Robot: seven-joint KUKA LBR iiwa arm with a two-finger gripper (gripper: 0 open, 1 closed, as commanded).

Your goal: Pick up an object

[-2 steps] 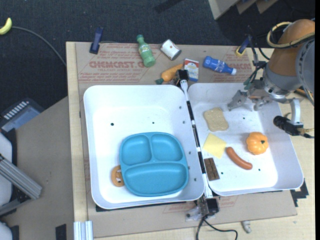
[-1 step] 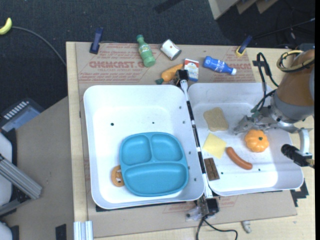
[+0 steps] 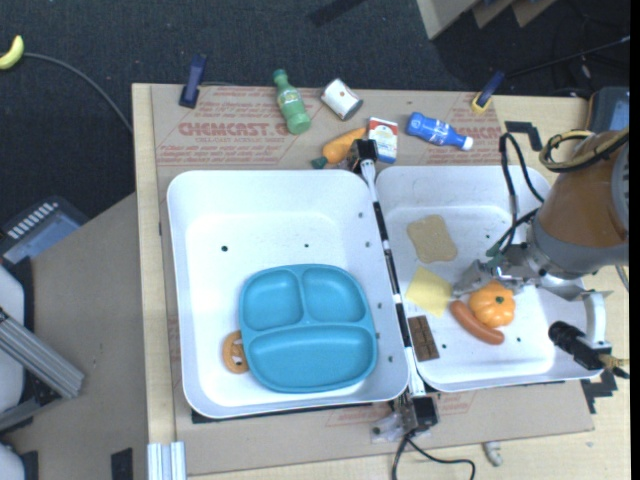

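We see the gripper (image 3: 478,280) low in the right bin (image 3: 470,183), just beside the orange pumpkin (image 3: 493,305) resting against the sausage (image 3: 475,323), likely lining up a pick, though we cannot tell how its jaws stand.

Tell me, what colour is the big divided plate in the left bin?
Light blue. The divided plate shows best in the camera view.
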